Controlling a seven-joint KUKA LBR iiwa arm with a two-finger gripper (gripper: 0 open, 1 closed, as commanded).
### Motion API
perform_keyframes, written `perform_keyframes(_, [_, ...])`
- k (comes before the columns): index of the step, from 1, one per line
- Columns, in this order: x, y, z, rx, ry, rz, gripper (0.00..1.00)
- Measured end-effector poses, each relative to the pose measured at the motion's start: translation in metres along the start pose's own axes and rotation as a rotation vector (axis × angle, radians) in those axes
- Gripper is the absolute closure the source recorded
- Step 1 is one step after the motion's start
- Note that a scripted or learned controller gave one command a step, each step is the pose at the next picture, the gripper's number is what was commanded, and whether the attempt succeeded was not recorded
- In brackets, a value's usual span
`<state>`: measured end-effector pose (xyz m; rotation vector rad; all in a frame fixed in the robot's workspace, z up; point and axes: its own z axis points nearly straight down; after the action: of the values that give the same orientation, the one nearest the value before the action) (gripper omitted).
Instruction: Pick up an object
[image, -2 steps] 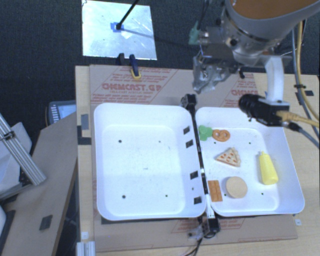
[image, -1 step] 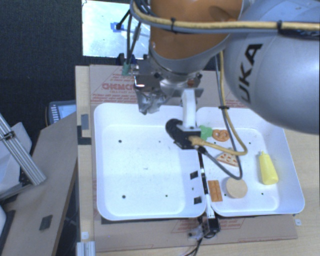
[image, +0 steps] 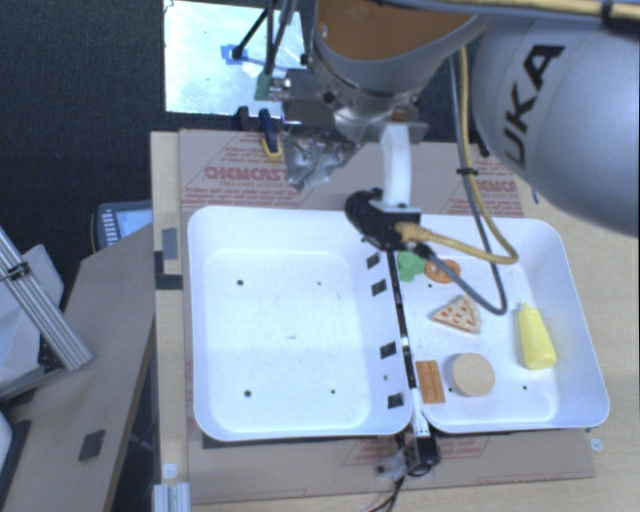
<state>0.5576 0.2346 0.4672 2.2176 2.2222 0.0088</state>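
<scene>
The right bin (image: 570, 290) holds several small objects. A green piece (image: 410, 265) and an orange piece (image: 443, 270) lie near its far left corner. A pizza-slice wedge (image: 457, 315) sits in the middle, and a yellow bottle (image: 535, 338) lies to its right. Near the front are a tan round disc (image: 472, 374) and an orange rectangular wafer (image: 429, 381). My gripper (image: 310, 168) hangs over the far edge of the left bin (image: 215, 330), well away from all the objects, with nothing seen in it.
A black fitting (image: 375, 218) with a yellow cable (image: 470, 252) sits on the divider between the bins, close to the green piece. The grey arm (image: 540, 90) fills the upper right. Cardboard (image: 230, 170) lies under the bins.
</scene>
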Motion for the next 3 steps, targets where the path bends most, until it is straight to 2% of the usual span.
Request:
perform_keyframes(1, [0.001, -0.069, -0.073, 0.000, 0.003, -0.006, 1.00])
perform_keyframes(2, [0.000, -0.066, -0.068, 0.004, -0.001, -0.002, 0.00])
perform_keyframes(3, [0.000, -0.066, -0.080, 0.002, 0.001, -0.006, 1.00])
